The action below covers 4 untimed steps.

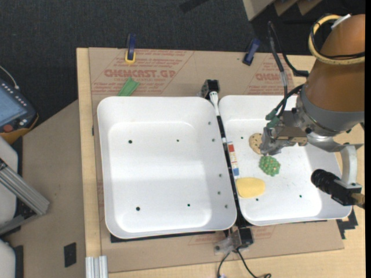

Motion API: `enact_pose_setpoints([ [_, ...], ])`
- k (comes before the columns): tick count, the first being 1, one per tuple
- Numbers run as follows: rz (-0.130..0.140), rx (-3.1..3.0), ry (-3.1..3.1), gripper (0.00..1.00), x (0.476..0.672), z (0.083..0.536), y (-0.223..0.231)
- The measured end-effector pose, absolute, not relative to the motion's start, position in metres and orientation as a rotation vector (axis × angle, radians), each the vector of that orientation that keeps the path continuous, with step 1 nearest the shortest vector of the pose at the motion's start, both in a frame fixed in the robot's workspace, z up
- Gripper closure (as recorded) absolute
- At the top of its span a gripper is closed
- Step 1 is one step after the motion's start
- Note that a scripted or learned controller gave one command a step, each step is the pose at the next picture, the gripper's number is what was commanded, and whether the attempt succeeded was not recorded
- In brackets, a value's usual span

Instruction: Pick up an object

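The two-finger gripper point(269, 149) hangs over the right-hand shallow white bin point(301, 210), its tips just above the small green knobbly object point(269, 166). Whether it stands open or closed cannot be told from this angle, and nothing shows as held. A flat tan speckled disc point(255, 142) lies just beside the gripper, and a yellow rounded soft-looking lump point(251, 187) lies near the green object, toward the bin's front. To execute the grasp well: centre over the green object, descend vertically, close only once it is straddled, and avoid the disc.
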<state>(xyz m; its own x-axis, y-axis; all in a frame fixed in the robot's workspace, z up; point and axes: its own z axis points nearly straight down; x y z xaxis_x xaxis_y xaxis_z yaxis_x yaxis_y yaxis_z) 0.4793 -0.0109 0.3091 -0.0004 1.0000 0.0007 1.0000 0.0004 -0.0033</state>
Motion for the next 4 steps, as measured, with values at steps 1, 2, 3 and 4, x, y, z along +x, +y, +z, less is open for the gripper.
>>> enact_pose_setpoints([
  [1, -0.019, -2.229, -2.232, 1.0, 0.506, 0.431, -0.017],
  [2, 0.012, -2.222, -2.21, 1.0, 0.492, 0.321, -0.052],
  [3, 0.007, -2.218, -2.216, 1.0, 0.478, 0.275, -0.046],
  [4, -0.006, -2.217, -2.23, 1.0, 0.48, 0.323, 0.002],
])
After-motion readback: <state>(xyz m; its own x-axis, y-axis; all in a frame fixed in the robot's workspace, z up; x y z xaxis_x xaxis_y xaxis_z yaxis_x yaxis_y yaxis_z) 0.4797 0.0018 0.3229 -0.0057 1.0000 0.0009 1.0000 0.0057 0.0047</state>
